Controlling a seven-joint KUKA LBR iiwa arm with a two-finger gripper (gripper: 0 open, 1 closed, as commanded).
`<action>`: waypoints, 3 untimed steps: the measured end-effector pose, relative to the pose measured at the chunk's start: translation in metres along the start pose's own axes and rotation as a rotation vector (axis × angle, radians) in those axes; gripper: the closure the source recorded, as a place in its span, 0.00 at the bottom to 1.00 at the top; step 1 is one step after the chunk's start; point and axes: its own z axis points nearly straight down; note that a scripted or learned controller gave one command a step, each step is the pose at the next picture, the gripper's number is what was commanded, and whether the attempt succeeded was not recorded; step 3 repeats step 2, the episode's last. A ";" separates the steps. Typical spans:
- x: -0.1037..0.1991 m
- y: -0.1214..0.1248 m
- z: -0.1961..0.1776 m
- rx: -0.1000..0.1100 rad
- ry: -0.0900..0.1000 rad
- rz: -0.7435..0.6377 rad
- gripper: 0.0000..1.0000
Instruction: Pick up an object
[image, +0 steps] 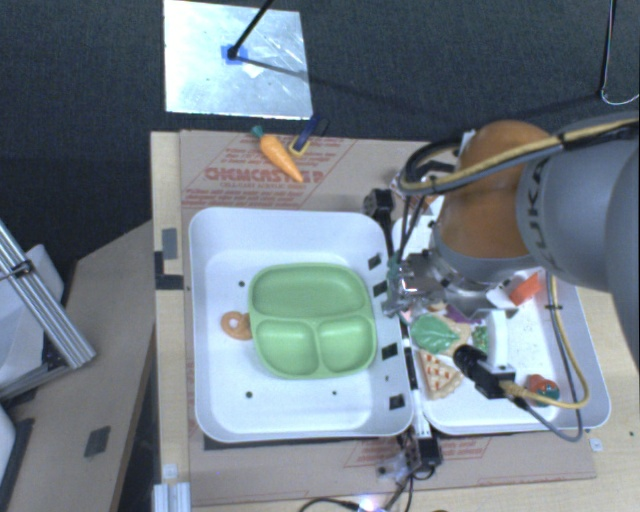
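Item: object for picking, none seen held by the gripper (405, 288); candidates listed by place from the plate (308, 318), which sits mid left bin (215, 400). Ring (237, 325): small, orange, flat on the bin floor just left of the plate; likely light, stiff plastic; thin, so best pinched across its outer edge from above. Leaf (436, 333): green, flat, right of the plate in the right bin (590, 400), just beside the gripper; judged light, perhaps soft or slick; take across its narrow width. Wedge (438, 373): tan with a red lattice, right of the plate, touching or overlapping the leaf; light, low-lying, hard to get under. Carrot (280, 157): beyond the plate's far side, outside both bins on the board (340, 160); rounded, may roll; grip mid-body. Gripper: right of the plate near the bins' shared wall; whether released or clenched cannot be told, the arm (560, 215) covers it. Obscured: much of the right bin beneath the arm; an orange piece (525, 290) and a small red piece (541, 383) far right of the plate, both partly hidden, identity unclear.
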 end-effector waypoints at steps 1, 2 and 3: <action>0.011 -0.015 -0.007 -0.001 -0.001 0.001 1.00; 0.009 -0.017 -0.008 -0.002 -0.001 0.005 1.00; 0.009 -0.017 -0.008 -0.002 -0.001 0.005 1.00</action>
